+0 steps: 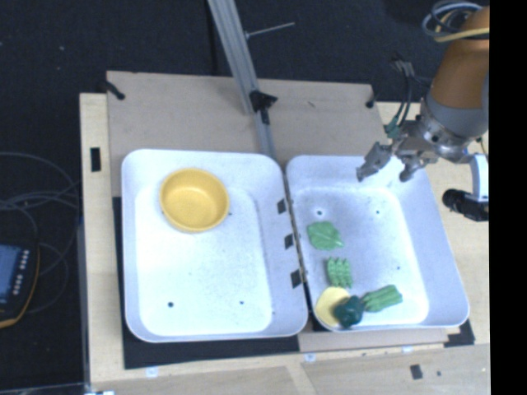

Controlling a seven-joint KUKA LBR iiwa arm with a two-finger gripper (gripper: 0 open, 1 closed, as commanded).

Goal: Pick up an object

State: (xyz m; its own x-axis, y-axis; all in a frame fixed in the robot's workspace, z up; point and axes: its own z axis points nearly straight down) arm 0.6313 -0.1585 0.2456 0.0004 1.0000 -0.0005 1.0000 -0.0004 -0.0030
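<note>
My gripper [389, 167] hangs open over the far edge of the right bin [412, 220], its two fingers spread with nothing between them. Below it in that bin lie a light green leafy piece [324, 235], a small ridged green piece [338, 270], a green oblong piece [382, 297], and a yellow round object [329, 303] with a dark teal thing [350, 311] resting on it at the near left corner. A yellow bowl [194, 199] sits upright in the left bin [206, 286], toward its far left.
A grey metal post [235, 39] slants up from between the bins at the back. Black clips [290, 241] join the bins along their shared wall. The tan bench [181, 105] surrounds both bins. A handheld pendant [15, 276] lies off the bench at far left.
</note>
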